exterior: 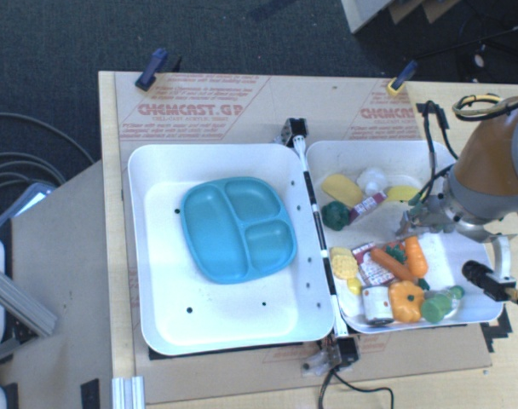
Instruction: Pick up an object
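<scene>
Blue tray (pixel 238 228) in white bin (pixel 157 313); orange carrot (pixel 397 262); yellow lemon (pixel 342 188), perhaps.

Bench (pixel 199 109) bearing two white bins (pixel 157 313)

On the surface (pixel 199 109) two bins sit side by side. The left bin (pixel 157 313) holds a divided tray (pixel 238 228) at its centre. The right bin (pixel 472 313) holds a heap of toy food (pixel 395 271) along its left and lower parts. My tool (pixel 417 220) reaches in from frame right, just above that heap.
</scene>
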`<action>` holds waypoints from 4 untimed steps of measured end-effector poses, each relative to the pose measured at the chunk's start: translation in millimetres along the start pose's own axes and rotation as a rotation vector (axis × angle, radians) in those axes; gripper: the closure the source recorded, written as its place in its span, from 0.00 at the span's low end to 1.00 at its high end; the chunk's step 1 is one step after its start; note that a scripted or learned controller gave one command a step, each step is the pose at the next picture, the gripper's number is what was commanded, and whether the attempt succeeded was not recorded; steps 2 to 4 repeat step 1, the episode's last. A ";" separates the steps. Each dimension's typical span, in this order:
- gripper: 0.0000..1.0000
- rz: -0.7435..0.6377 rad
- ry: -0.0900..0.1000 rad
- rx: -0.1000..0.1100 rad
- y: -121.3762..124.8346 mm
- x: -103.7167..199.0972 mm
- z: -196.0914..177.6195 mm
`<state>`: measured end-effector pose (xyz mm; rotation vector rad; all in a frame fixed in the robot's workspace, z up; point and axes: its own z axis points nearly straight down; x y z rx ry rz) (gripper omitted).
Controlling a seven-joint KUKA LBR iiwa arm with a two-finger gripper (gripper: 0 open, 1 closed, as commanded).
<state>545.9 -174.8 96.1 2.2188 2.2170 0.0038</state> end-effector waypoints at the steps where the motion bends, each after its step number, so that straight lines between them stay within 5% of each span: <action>1: 1.00 -0.002 0.002 0.003 34.6 54.2 -91.7; 4: 1.00 -0.002 0.002 0.003 34.6 54.2 -91.7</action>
